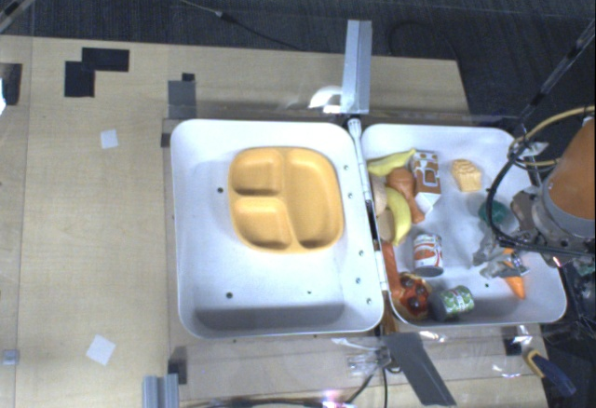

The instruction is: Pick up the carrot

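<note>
the hand point(503, 259) is down in the right bin point(484, 138), and an orange carrot point(515, 284) sits right under it. can't tell if it's clamped. looks mid-grasp; next a clean lift.

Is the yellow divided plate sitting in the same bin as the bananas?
No. The yellow divided plate lies in the left bin, while the bananas lie in the right bin.

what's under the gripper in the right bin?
An orange carrot pokes out just below the gripper, lying on the right bin floor. Its upper end is covered by the gripper.
</note>
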`<state>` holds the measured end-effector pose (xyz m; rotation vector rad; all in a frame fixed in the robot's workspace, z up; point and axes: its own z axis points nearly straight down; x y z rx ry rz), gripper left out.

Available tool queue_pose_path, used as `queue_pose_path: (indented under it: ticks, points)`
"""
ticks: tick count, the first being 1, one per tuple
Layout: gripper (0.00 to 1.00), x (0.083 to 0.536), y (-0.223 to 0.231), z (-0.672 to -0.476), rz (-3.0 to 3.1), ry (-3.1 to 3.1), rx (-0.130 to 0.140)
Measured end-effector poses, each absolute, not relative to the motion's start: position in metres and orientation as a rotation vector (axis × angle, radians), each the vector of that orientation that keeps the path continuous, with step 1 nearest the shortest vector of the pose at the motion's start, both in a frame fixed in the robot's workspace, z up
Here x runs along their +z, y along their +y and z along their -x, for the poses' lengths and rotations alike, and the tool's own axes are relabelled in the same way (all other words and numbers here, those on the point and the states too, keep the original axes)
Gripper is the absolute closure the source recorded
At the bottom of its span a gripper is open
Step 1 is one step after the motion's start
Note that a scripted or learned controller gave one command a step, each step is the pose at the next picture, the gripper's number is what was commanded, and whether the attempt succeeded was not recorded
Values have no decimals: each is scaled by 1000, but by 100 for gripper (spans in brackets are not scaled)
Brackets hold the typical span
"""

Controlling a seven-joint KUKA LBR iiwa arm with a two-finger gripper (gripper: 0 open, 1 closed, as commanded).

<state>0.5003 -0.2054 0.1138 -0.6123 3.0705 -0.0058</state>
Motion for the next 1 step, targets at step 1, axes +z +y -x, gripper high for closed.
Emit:
queue_pose_path:
  ticks: [1]
  points:
    - [100,194,-201,-512,270,3116,-6]
